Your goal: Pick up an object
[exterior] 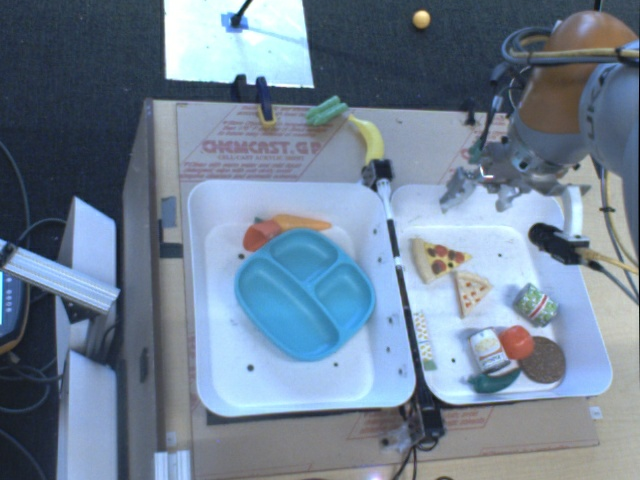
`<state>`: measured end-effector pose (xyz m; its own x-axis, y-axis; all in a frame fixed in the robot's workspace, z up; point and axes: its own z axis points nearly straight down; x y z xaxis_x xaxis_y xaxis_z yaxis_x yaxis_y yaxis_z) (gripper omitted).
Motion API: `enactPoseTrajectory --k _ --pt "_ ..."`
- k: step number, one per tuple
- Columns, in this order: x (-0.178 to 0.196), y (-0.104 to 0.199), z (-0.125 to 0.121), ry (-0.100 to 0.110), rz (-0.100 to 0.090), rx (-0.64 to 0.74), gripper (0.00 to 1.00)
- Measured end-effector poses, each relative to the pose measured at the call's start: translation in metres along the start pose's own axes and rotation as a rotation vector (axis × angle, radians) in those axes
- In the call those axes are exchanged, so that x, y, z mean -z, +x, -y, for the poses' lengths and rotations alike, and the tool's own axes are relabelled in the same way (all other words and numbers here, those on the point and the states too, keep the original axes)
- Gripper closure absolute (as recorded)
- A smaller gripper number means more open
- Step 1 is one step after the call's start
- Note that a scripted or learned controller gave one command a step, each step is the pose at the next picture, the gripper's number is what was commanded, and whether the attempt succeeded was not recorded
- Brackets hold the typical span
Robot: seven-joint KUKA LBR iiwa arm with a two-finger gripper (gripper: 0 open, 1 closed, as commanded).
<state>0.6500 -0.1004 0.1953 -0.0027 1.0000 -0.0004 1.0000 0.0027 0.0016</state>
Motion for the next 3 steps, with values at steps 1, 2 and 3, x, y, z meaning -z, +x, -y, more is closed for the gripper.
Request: enactPoseTrajectory --k 1,2,3 --pt "-0.11 0.003 0.053 -0.002 0.0 -0.001 0.0" --pt "-0.085 -0.044 -0.019 -0.004 0.002 0.0 0.0" --pt "-0.099 -0.017 0.003 0.0 -0.001 0.002 0.0"
